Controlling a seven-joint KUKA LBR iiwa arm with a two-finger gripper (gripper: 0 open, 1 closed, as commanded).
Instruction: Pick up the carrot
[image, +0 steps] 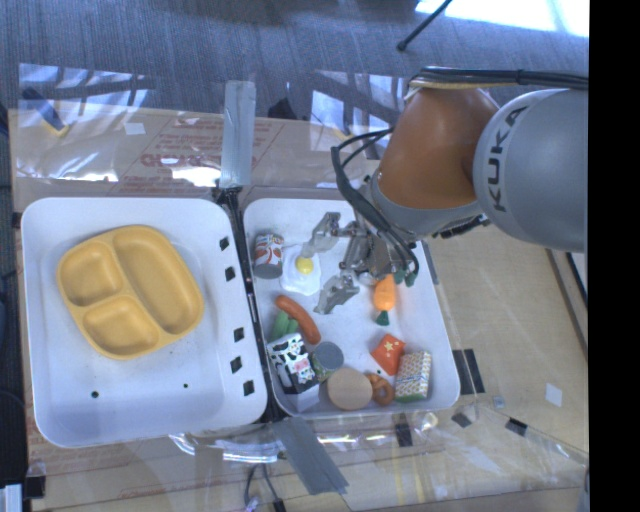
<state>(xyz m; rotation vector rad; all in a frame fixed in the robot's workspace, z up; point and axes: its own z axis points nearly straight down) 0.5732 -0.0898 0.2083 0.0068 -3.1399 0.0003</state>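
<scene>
The carrot is a small orange toy with a green tip pointing toward the front. It lies in the right bin near the right wall. My gripper hangs over the middle of that bin, just left of the carrot. Its two grey fingers stand apart, one toward the back and one toward the front, so it is open. Nothing is held between them. A fried-egg toy lies on the bin floor by the gap. The wrist and its cables cover the space just behind the carrot.
The right bin also holds a can, a red sausage, a cow-patterned carton, a grey disc, a tan ball, a pretzel and a speckled block. A yellow divided plate sits in the left bin.
</scene>
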